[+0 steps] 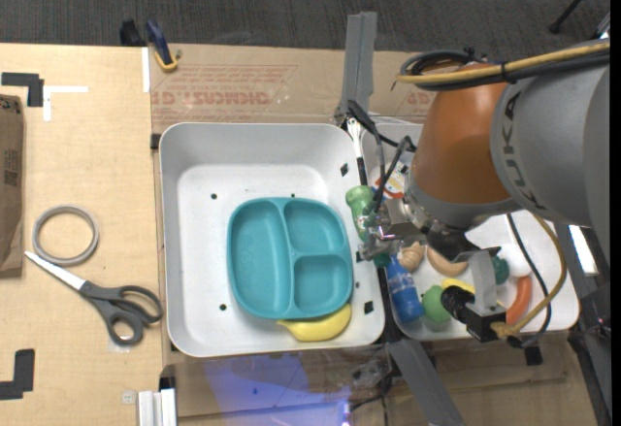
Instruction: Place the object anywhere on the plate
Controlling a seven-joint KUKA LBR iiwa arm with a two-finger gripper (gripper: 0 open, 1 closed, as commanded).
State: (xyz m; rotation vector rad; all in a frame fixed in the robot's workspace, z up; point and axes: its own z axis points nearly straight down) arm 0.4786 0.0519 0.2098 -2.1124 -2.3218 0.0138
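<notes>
- Arm (505, 152) reaches from the right and hangs low over the right bin (558, 293), I judge to pick there.
- End effector (388, 225) sits near the divider between bins; I cannot tell its state.
- Right bin holds mixed toy pieces (437, 303); I can't tell which is the object.
- Left bin (194, 220) holds the teal plate (291, 259), compartments bare, with a yellow banana (320, 325) tucked under its near edge.

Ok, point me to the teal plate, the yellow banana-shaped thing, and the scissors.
teal plate (260, 259): camera view, floor of its large left compartment.
yellow banana-shaped thing (318, 325): camera view, middle of the part showing beside the plate's near edge.
scissors (87, 290): camera view, around the blades' pivot.
</notes>
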